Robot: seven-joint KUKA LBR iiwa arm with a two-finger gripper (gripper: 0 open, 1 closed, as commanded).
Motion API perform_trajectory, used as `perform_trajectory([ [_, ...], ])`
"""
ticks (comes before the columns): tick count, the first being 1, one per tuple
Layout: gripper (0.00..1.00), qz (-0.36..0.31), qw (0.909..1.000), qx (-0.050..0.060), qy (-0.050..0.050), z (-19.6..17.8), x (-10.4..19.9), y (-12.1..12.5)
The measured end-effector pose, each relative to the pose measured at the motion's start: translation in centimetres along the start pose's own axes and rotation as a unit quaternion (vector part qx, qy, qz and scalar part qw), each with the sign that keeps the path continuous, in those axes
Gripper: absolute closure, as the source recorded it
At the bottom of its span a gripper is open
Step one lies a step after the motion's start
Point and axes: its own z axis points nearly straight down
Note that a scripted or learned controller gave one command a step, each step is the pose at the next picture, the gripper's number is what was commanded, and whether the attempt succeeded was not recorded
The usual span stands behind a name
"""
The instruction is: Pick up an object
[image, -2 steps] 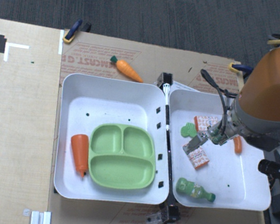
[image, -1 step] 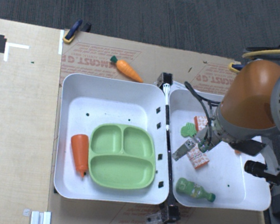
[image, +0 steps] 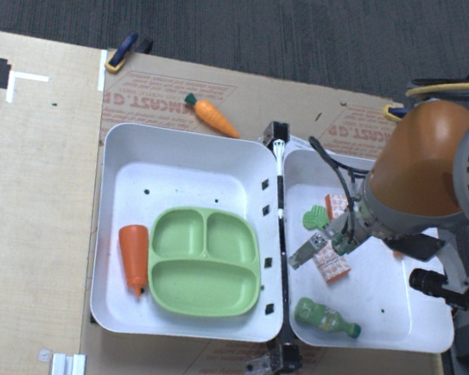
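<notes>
My gripper [image: 323, 246] hangs over the left half of the right bin [image: 387, 332], under the arm's orange band. A small red and white carton [image: 332, 266] lies right at the gripper's tip, touching or nearly touching it. A second red and white piece [image: 334, 206] and a small green item [image: 314, 218] sit just behind the gripper. A green bottle [image: 328, 318] lies on its side near the bin's front wall.
The left bin [image: 124, 166] holds a green divided plate [image: 206, 264] and an orange-red cylinder [image: 132, 256] beside it. A toy carrot [image: 214, 116] lies on the cardboard behind the bins. A blue clamp [image: 122, 50] sits at the back left.
</notes>
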Motion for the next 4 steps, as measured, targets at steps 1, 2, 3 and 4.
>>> perform_trajectory([
  [1, 0.0, 0.0, 1.0, 0.0, 0.0, 0.0, 0.0, 0.0],
  [2, 0.0, 0.0, 1.0, 0.0, 0.0, 0.0, 0.0, 0.0],
  [3, 0.0, 0.0, 1.0, 0.0, 0.0, 0.0, 0.0, 0.0],
  [4, 0.0, 0.0, 1.0, 0.0, 0.0, 0.0, 0.0, 0.0],
])
